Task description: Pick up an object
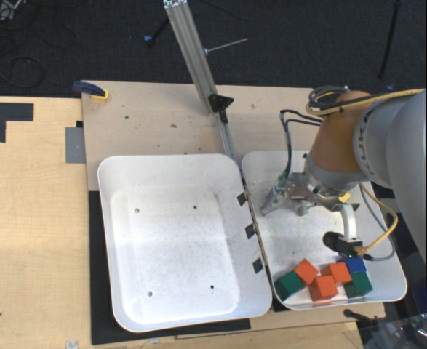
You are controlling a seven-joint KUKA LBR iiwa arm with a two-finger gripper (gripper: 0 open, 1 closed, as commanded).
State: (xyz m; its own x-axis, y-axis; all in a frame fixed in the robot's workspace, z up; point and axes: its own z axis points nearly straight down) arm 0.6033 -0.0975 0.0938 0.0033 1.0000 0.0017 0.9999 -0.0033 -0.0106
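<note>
Gripper (pixel 289 195) hanging over the upper part of the right bin (pixel 271 164), well apart from the blocks.

I am watching the arm reach in from the right; I am reading nothing held at the gripper, and I cannot tell how it is set, since the wrist is covering it. The candidates are lying clustered in the near corner of the right bin: an orange block (pixel 306 270), a second orange block (pixel 324 287), a third orange block (pixel 340 272), a green block (pixel 289 285), a dark green block (pixel 358 287) and a blue block (pixel 356 265), several touching. I am judging them light, rigid and unlikely to break, with flat faces suiting a pinch across opposite sides. The first orange block is looking the most accessible; crowding neighbours could be blocking finger entry. The left bin (pixel 111 173) is not concerning this step.
</note>
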